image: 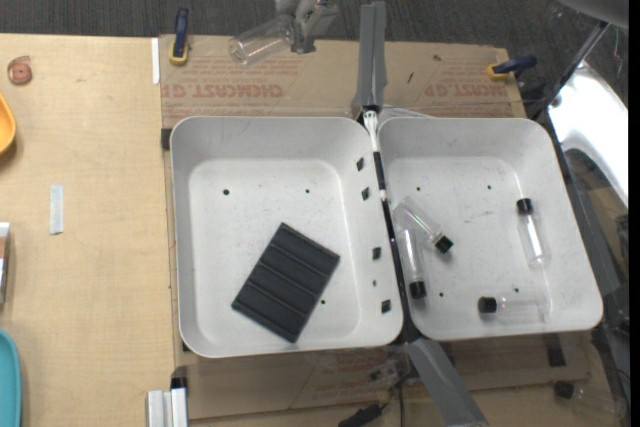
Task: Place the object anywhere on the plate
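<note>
A black ribbed plate [287,281] lies tilted in the front middle of the left bin [190,215]. My gripper [303,35] hangs high over the far edge of the bench, behind the left bin. It is shut on one end of a clear plastic tube [255,43], which sticks out to the left, nearly level. The tube is well behind and above the plate.
The right bin [560,175] holds several clear tubes with black caps, such as one by the divider [420,223] and one at the right [530,233]. Cardboard [250,85] lies behind the bins. A wooden table [80,215] borders the left.
</note>
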